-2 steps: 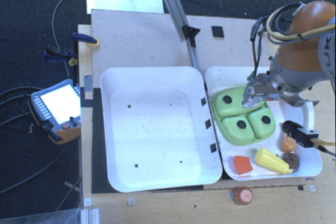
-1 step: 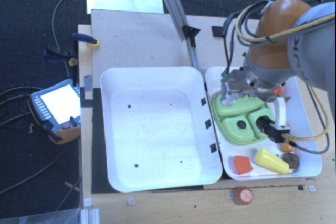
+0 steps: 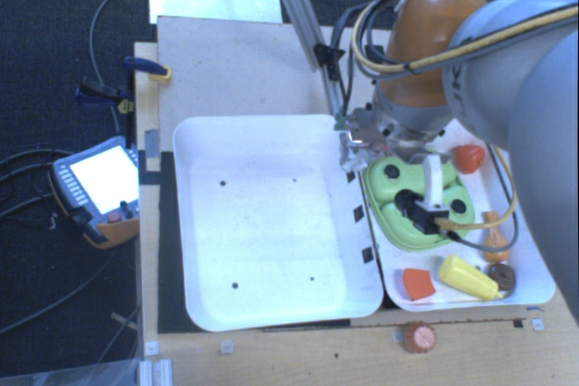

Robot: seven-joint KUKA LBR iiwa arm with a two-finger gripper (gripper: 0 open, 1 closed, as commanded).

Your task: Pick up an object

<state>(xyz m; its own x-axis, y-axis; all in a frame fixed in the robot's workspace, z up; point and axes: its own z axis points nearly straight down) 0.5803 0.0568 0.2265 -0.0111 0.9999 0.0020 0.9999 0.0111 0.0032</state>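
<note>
Several toys fill right bin [image 3: 391,289] (gripper [image 3: 425,194] over green one [image 3: 398,221]).

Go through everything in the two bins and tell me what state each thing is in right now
Gripper: down over the green toy, touching it.
Green toy: flat in the right bin.
Yellow piece: lying on its side.
Orange block: flat, apart from the others.
Red-orange piece: at the bin's far edge.
Left bin: upright on the bench.

White bins [image 3: 271,221], four dark dots on the left one. Green toy [image 3: 398,181], orange block [image 3: 417,283], yellow piece [image 3: 468,277], red-orange ball [image 3: 469,158].
</note>
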